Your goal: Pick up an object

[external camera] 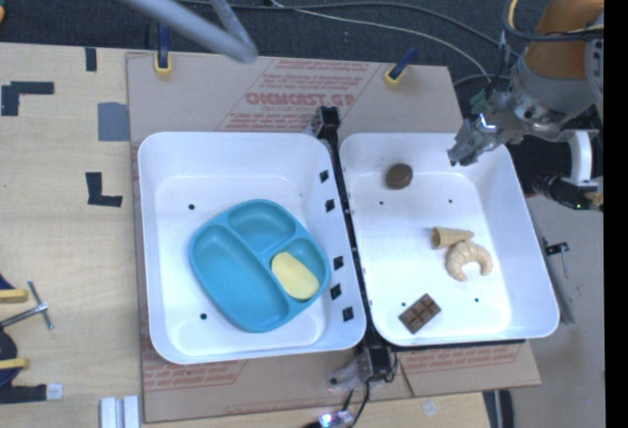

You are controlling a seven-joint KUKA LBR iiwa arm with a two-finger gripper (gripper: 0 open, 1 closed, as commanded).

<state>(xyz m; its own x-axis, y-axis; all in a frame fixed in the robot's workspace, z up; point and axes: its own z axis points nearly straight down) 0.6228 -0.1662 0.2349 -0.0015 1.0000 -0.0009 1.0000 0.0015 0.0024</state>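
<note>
Hovering over the far right corner of the right bin: gripper, nothing seen between it and any item; jaw state impossible to tell at this size and angle. Judged early in the task, with no object lifted and the whole of the pick left to do: choosing an item, descending, closing, raising.

Lying in the right bin, all resting on its floor and apart from the gripper:
- brown ball, near the far edge, closest to the gripper
- cone, towards the right edge, just beside the croissant
- croissant, just nearer the front than the cone
- chocolate, near the front edge, well apart from the rest

Lying in the left bin: blue tray with three compartments, set at a slant near the front right corner; yellow lump resting in the compartment nearest the divider between the bins
</note>
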